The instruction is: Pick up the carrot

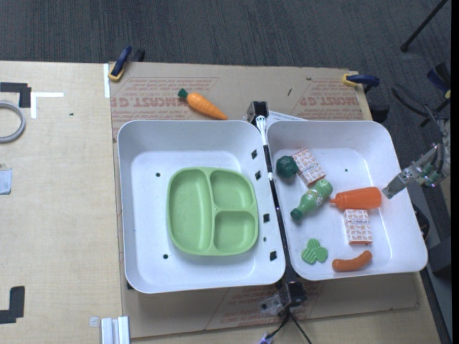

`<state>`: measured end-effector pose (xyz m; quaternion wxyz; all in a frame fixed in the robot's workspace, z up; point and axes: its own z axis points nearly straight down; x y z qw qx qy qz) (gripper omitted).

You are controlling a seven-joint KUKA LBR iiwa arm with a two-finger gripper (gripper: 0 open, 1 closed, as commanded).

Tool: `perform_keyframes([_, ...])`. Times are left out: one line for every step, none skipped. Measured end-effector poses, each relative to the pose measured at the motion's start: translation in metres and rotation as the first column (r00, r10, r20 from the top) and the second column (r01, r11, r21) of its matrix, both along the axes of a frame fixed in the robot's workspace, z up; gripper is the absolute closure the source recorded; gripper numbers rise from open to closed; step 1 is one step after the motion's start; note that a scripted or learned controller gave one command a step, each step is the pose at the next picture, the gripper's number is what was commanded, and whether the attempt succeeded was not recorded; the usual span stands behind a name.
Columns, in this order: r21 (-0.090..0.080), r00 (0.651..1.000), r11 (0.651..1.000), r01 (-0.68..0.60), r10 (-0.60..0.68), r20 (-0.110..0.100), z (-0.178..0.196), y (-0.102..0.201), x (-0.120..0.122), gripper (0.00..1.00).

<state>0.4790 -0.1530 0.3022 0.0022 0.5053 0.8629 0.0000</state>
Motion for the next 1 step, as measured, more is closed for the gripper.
perform_keyframes([0.002, 0.997, 0.997, 0.083, -0.083, -0.003, -0.1104, 0.0451, -0.0010, 1.00])
